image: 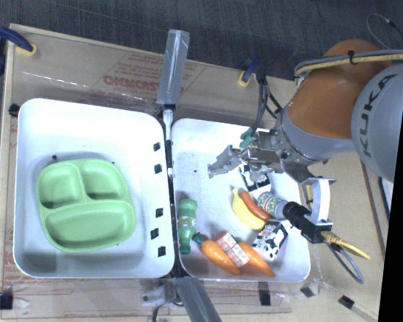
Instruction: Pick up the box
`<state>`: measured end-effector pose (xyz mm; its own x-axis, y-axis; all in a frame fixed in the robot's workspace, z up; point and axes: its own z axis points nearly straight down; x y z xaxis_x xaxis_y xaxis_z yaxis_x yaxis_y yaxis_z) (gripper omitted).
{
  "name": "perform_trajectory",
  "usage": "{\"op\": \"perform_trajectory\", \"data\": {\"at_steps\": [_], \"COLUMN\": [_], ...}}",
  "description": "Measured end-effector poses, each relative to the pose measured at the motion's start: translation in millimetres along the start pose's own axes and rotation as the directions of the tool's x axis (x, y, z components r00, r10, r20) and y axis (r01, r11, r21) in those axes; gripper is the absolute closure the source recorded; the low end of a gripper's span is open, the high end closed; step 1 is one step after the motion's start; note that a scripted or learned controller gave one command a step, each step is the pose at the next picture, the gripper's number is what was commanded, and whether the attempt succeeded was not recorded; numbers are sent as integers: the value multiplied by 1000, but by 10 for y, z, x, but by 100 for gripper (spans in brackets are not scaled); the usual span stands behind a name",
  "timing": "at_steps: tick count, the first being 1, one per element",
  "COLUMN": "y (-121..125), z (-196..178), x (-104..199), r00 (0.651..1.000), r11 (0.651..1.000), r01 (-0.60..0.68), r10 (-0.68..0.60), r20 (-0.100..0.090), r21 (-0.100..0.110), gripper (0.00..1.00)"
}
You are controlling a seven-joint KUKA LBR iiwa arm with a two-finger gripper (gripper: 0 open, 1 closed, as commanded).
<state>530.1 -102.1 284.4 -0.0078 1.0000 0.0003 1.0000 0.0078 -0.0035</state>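
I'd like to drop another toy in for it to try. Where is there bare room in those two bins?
Free: the white floor around the green divided plate in the left bin, and the right bin's upper left corner, between the centre divider and the gripper. Crowded: its lower right, where the yellow banana, orange carrots, small box and green bottle cluster.

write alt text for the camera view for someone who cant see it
Seen from above, a grey and orange robot arm reaches from the right over the right white bin, its claw above a bare patch. Near it lie a banana, carrots, a small box and a green bottle. The left bin holds a green divided plate.
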Motion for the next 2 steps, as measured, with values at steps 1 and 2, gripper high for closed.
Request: {"op": "perform_trajectory", "data": {"at_steps": [1, 2], "y": [155, 162], "z": [942, 843], "x": [962, 943], "r00": [995, 995], "r11": [995, 995], "r01": [95, 97], "r10": [-95, -97], "r20": [1, 2], "r21": [2, 2], "gripper": [0, 100]}}
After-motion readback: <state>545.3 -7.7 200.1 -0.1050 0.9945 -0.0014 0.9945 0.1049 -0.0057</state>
